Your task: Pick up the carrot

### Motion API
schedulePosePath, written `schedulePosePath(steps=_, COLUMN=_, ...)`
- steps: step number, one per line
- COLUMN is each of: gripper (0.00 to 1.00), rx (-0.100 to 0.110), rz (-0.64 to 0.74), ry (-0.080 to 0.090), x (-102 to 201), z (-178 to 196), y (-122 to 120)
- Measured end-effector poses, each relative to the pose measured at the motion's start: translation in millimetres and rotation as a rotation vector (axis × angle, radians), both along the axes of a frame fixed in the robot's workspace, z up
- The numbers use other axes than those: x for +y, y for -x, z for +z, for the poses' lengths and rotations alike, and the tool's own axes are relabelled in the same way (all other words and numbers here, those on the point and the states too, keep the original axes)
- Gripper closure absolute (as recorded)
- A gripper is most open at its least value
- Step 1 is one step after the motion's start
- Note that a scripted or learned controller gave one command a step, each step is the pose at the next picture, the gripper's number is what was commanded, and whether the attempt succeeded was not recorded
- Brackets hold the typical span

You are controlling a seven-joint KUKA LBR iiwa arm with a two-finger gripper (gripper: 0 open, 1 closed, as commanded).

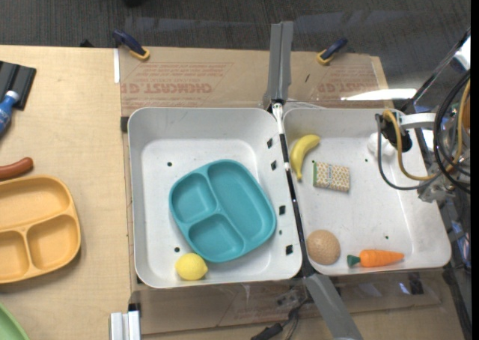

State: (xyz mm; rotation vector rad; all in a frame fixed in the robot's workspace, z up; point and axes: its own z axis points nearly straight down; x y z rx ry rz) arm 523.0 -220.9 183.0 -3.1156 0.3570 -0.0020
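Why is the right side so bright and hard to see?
In the camera view, glare whitens the right bin's far right corner, so the cables there look washed out; the carrot and the teal tray stay sharp, with soft shadows.

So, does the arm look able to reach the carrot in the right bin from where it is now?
Probably yes. The carrot lies in the open near the front wall of the right bin, apart from the brown egg-shaped thing beside it, with nothing on top.
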Motion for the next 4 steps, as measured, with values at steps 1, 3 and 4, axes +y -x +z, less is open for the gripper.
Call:
schedulePosePath(steps=1, gripper=1.0, rx=0.002, rz=-0.29, ry=-0.002, x=0.1, z=102.6, y=-58.2)
schedulePosePath(steps=3, gripper=1.0, rx=-0.001, rz=-0.004, ry=-0.001, x=10.1, z=30.1, y=-72.1)
schedulePosePath(steps=4, gripper=1.0, rx=-0.002, rz=-0.056, ry=-0.003, x=2.0, z=159.9, y=-23.1)
